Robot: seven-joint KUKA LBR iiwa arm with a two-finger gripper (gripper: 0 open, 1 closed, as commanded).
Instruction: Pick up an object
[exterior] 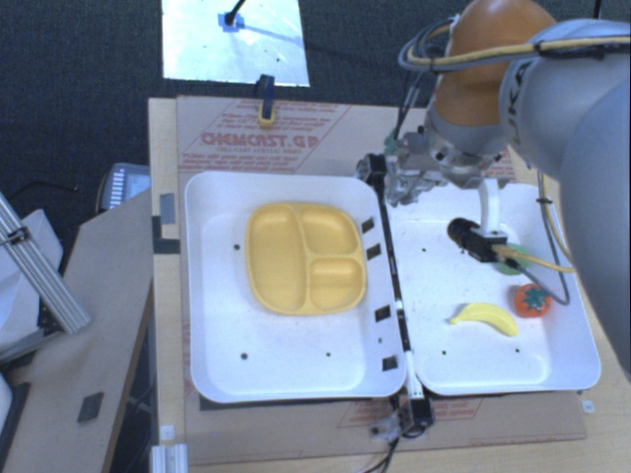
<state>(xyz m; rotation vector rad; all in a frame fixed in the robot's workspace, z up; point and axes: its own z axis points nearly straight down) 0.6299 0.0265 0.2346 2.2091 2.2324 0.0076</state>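
Closest to us runs the front rim of the two white bins, which sit side by side and touch along a dark seam. We cannot read much at the gripper [404, 187]. It is a tangle of grey metal, seen from above at the far end of that seam over the right bin's [463, 374] far left corner, and we cannot tell whether it is open or closed. The grey arm [577, 106] comes in from the right and covers the right bin's far right corner and part of its right wall. A banana [485, 317] lies in the near half of the right bin, well apart from the gripper. We see its long axis running left to right, the right end dipping slightly toward us and the arched back facing the far side. Just beside its right end, a little farther back, sits a small red-orange tomato [532, 301] with a green mark on top, its details too small for us to make out. We see a yellow plate [304, 258] lying flat in the middle of the left bin [217, 363]. It has three compartments, one long on the left and two smaller on the right.
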